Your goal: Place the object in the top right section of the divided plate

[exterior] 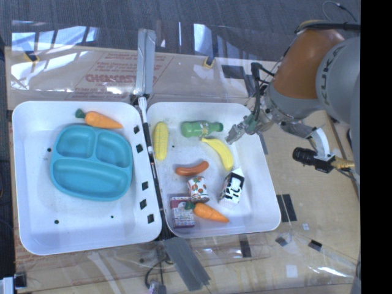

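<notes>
A blue divided plate (92, 163) lies in the left bin (30, 225), with a toy carrot (101, 120) beside its top edge. My gripper (237, 131) hangs over the upper right part of the right bin (264, 207), just above the top end of a yellow banana (222, 152) and to the right of a green bottle (201, 128). Nothing shows between its fingers. The plate's top right section (113, 148) holds nothing.
The right bin also holds a corn cob (160, 140), a red sausage (192, 168), a small can (197, 189), a second carrot (210, 212), a red box (181, 211) and a black-and-white carton (232, 187). A black camera mount (313, 158) sits right of the bin.
</notes>
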